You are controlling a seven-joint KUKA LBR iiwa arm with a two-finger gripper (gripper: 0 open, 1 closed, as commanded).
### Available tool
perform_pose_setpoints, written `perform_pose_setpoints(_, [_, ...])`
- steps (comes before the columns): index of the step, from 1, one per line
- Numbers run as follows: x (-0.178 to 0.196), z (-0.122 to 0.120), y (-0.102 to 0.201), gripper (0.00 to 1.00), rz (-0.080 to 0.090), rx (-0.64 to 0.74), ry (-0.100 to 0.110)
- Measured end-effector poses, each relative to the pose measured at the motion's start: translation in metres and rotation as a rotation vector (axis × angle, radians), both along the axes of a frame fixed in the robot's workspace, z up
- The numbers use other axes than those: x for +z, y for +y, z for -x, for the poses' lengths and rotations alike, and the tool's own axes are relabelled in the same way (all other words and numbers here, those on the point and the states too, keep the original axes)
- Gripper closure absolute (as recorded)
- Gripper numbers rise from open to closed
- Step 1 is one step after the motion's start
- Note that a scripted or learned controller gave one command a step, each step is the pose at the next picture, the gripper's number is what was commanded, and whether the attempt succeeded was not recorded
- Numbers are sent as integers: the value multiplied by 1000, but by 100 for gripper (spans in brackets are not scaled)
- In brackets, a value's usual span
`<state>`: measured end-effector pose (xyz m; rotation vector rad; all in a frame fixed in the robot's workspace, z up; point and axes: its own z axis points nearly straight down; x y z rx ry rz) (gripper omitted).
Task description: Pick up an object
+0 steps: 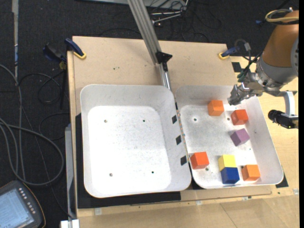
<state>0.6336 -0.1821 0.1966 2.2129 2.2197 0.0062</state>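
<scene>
Tool (236, 98) hangs over the right bin (266, 141) beside an orange cube (215, 108); finger spread unreadable.

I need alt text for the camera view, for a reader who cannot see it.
The gripper hangs over the far side of the right bin, which holds four orange blocks, a purple block, a yellow block and a blue block. The left bin sits beside it.

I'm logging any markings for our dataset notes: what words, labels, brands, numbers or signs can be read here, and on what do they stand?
None can be read.
The pendant screen at the bottom left glows, but its contents are too blurred to read.
The blocks, such as the yellow block, and both white bins show no lettering.
</scene>
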Motion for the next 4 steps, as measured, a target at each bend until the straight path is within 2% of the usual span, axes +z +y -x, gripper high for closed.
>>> perform_pose_setpoints(1, [51,-11,5,100,0,1,0])
perform_pose_setpoints(2, [63,-12,5,100,-1,0,4])
perform_pose_setpoints(4, [72,-7,107,100,-4,5,8])
